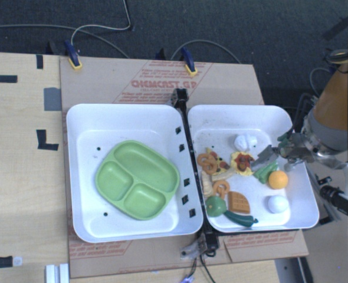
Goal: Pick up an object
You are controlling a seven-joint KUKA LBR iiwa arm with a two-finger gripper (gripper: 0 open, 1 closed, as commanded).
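Observation:
The right bin (239, 109) holds several toy foods. Among them are a brown pretzel (209, 161), a white lump (245, 142), a yellow and red piece (242, 161), a waffle (239, 202), a green apple (216, 206), a dark green cucumber (240, 219) and a white egg (276, 204). My gripper (263, 158) reaches in from the right and hangs low over the bin's right half. It is just above a light green piece (266, 174) and beside an orange ball (278, 180). I see nothing held in it.
A green divided plate (137, 179) lies in the left bin (85, 122). A black divider with clips runs between the bins. Both bins rest on cardboard (156, 81) clamped at the back, and cables trail behind on dark floor.

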